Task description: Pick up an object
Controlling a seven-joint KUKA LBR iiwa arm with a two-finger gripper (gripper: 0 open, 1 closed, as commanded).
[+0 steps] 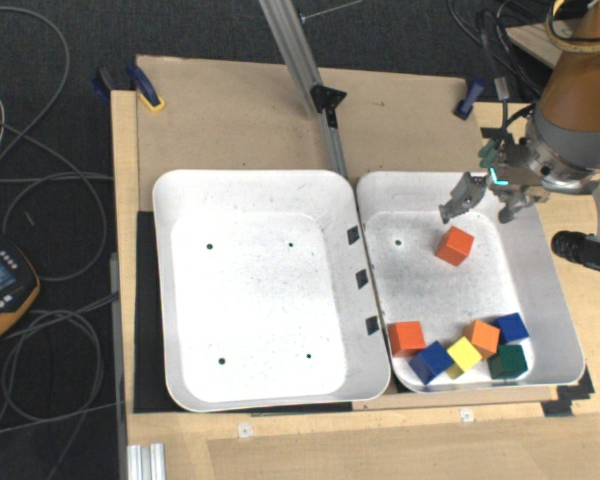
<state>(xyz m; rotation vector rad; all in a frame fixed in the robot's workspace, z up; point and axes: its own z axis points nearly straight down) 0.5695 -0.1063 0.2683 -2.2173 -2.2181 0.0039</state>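
Right shallow white plastic bin, near edge: a cluster of small blocks, orange cube, blue cube, yellow cube, second orange, dark green, second blue. Farther in, a lone orange cube sits tilted mid-bin. Above and beyond it, the grey two-finger gripper hangs with fingers spread, holding nothing.

The arm is cut off at the right edge.

Open floor across the whole left bin and the upper half of the right bin. Crowded along the near wall there: blocks packed touching, little finger room between. One orange block standing apart, approachable from every side
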